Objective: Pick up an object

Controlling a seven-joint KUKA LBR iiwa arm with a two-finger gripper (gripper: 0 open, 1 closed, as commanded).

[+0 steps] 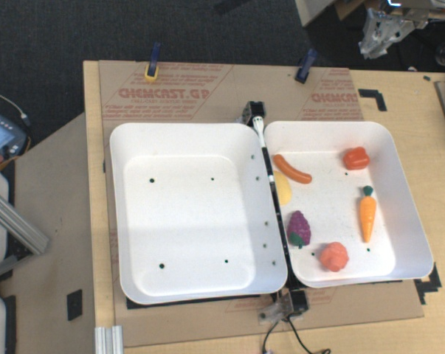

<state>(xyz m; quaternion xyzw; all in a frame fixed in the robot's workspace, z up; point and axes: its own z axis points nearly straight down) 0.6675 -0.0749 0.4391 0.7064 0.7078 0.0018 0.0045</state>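
The right bin [399,198] holds several toy foods. An orange sausage [292,169] lies near its left wall, with a pale yellow piece [282,190] just below it. A purple bunch of grapes [299,228] and a pinkish-red fruit [333,256] sit toward the front. A red pepper [356,158] is at the back right, and a carrot [367,214] with a green top lies below it. My gripper [379,34] hangs high beyond the bench's back right corner, well away from both bins and from every object.
The left bin [133,220] stands beside the right one, joined along a black divider [270,190]. Both rest on a brown cardboard sheet [207,87] held by a yellow-blue clamp [153,65] and a blue clamp [306,66]. A cable [285,330] trails off the front.
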